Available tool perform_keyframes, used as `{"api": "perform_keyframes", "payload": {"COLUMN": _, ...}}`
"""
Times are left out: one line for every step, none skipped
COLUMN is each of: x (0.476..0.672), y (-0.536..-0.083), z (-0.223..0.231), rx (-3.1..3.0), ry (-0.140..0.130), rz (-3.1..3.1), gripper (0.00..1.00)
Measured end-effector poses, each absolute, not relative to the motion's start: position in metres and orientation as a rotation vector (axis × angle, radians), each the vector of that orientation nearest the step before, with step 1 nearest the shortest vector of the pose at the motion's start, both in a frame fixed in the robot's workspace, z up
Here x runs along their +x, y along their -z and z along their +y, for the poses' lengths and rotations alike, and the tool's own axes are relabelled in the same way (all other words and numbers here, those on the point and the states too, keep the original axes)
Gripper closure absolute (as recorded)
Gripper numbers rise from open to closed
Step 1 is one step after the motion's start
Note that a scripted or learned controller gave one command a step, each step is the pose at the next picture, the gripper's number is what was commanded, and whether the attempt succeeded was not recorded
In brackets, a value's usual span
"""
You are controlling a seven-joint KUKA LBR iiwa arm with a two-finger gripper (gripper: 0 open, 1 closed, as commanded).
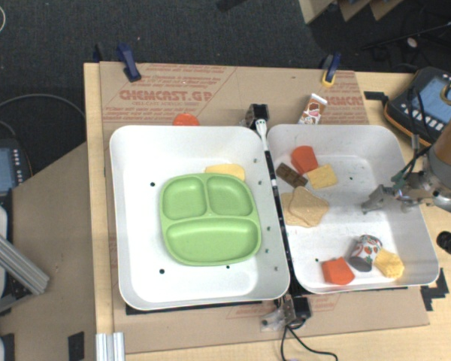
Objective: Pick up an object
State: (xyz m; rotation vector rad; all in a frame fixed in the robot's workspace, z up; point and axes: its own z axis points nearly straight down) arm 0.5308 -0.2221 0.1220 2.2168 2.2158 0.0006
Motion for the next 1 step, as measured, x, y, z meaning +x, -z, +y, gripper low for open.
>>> {"api": "perform_keyframes", "payload": {"x": 0.5867, "y": -0.27, "z": -0.2232, "rx": 2.203, "ry": -0.012, "rz": 2.213, "gripper": 0.0}}
